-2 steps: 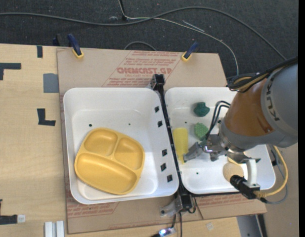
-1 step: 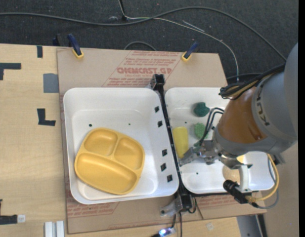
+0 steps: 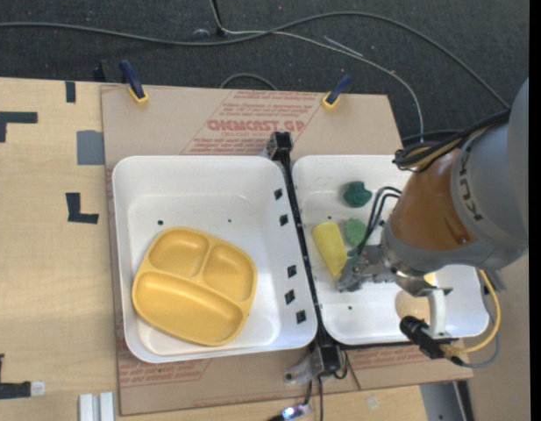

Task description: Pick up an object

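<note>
In the right bin (image 3: pixel 340 323) lie a yellow oblong object (image 3: pixel 330 247), a light green piece (image 3: pixel 353 231) beside it, and a dark green object (image 3: pixel 356 193) farther back. My gripper (image 3: pixel 353 274) hangs low over the bin floor, just right of the yellow object's near end and below the light green piece. The grey and orange arm (image 3: pixel 437 213) covers the bin's right half.
The left bin (image 3: pixel 130 191) holds a yellow divided plate (image 3: pixel 194 284). A black divider (image 3: pixel 292 235) runs between the bins. Cardboard (image 3: pixel 252 121) with two clamps lies under them, and cables cross the dark floor behind.
</note>
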Controlling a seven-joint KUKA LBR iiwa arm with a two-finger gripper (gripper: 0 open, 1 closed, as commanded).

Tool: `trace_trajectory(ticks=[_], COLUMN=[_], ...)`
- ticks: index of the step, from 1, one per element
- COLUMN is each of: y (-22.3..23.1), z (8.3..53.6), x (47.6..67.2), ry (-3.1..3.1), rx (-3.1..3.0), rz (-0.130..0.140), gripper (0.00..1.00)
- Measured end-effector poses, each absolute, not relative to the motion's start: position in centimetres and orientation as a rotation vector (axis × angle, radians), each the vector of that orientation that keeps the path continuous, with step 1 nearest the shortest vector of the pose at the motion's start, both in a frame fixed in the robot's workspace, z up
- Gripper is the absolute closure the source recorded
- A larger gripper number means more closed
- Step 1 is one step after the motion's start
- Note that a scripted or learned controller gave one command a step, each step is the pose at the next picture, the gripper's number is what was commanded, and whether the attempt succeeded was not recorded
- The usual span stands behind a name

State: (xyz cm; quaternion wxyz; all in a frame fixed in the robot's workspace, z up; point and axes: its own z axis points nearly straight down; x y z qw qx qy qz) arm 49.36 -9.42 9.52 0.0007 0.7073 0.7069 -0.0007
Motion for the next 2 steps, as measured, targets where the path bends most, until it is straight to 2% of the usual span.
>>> trace_trajectory(ticks=[2], y=[-10.7], z=[18.6], x=[48.8], ry=[2.220], rx=[2.220], rz=[0.001], gripper=[1.00])
